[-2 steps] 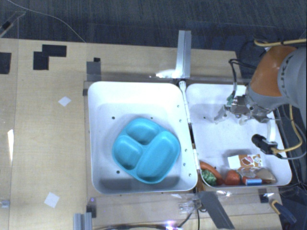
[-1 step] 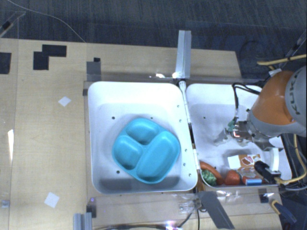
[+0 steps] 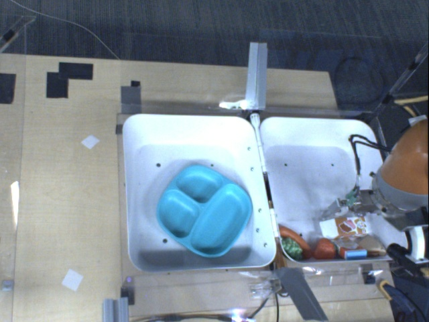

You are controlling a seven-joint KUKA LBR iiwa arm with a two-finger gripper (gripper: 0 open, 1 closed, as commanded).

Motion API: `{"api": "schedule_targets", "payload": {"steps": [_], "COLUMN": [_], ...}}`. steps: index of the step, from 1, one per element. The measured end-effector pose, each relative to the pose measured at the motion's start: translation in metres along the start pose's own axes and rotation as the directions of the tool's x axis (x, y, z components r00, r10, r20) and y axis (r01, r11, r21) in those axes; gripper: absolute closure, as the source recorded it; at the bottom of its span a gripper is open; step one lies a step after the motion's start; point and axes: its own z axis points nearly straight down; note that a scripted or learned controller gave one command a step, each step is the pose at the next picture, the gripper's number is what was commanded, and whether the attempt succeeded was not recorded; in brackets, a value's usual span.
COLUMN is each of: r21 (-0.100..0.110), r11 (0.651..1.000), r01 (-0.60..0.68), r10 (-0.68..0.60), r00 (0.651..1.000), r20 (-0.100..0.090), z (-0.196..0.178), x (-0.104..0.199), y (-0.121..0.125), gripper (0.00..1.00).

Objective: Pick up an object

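The small printed packet (image 3: 350,226) lies at about five o'clock in the right bin (image 3: 301,146), just beside a red toy vegetable (image 3: 324,249). It looks light and crinkly; pinch its flat edges. The gripper (image 3: 358,203) hovers touching-close above it.

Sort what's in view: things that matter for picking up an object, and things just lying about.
In play:
gripper
right bin
small packet
red toy pieces
green item

Lying about:
left bin
blue divided tray
metal post
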Motion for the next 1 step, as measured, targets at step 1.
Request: {"api": "schedule_targets", "payload": {"steps": [1], "r21": [-0.005], "r11": [0.98], "r01": [0.198], "r10": [-0.198], "r00": [0.98], "r20": [0.0], "z": [-0.0012], "x": [0.066], "y": [0.0062], "gripper": [0.0]}}
